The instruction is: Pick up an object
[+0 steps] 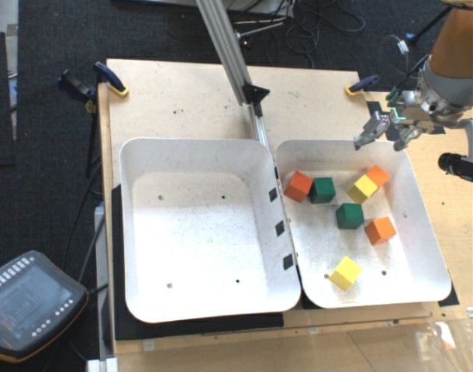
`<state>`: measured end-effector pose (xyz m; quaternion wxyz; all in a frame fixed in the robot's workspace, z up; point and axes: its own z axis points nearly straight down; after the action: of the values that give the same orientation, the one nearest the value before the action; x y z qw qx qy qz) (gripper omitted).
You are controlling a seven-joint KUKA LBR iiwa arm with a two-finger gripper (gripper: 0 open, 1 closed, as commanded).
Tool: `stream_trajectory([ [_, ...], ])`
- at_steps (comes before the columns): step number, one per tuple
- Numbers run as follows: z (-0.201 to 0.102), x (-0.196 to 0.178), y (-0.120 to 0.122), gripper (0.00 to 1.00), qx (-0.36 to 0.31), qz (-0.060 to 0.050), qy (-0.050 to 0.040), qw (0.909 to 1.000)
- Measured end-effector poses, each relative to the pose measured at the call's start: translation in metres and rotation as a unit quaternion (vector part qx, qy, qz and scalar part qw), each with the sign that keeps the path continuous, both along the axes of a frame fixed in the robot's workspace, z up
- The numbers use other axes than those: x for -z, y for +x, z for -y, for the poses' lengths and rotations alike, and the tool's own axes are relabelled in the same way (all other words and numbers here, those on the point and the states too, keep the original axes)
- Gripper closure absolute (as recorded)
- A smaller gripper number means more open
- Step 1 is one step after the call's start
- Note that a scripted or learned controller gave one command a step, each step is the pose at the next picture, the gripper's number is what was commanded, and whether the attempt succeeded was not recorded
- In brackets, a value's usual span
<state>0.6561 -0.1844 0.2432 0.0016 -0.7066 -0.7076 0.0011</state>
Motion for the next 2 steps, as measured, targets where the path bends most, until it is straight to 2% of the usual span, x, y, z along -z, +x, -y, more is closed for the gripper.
stream_trajectory([
  [1, 0.000, -0.003, 0.001, 0.00, -0.001, 0.002, -0.0009, 1.0000],
  [2, 0.000, 0.062, 0.001, 0.00, 0.000, -0.001, -0.0002, 1.0000],
])
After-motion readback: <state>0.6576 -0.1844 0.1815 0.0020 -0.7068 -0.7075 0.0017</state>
